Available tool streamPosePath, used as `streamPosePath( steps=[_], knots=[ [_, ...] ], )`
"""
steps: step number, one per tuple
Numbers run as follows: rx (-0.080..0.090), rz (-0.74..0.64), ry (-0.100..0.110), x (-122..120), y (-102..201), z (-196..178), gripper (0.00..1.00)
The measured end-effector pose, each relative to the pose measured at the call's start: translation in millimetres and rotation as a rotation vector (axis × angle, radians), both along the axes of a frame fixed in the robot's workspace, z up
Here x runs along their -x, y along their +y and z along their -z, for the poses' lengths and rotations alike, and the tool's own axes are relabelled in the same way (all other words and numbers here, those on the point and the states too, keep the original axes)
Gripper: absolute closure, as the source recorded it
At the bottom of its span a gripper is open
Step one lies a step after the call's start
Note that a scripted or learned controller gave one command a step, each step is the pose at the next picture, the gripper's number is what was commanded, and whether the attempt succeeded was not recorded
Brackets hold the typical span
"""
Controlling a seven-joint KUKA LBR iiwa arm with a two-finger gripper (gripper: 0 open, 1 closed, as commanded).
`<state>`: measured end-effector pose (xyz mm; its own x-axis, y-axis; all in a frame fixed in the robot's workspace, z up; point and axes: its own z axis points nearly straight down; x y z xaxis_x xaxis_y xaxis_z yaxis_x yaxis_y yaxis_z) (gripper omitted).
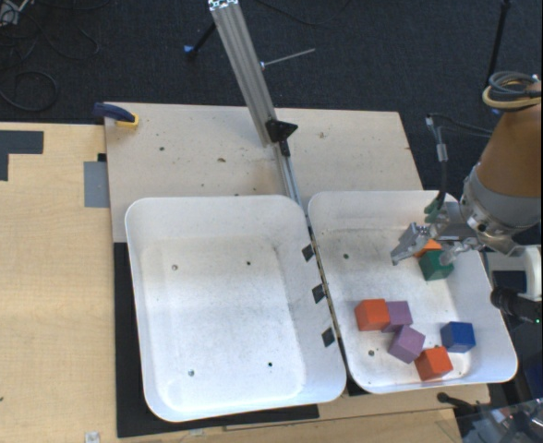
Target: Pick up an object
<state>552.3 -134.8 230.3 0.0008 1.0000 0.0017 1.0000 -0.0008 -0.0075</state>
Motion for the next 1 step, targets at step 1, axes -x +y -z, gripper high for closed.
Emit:
streamPosePath(
  steps=[1],
  knots=[
    [-0.001, 0.000, 0.003, 6.4, -1.9, 63.4, 0.00]
  ],
)
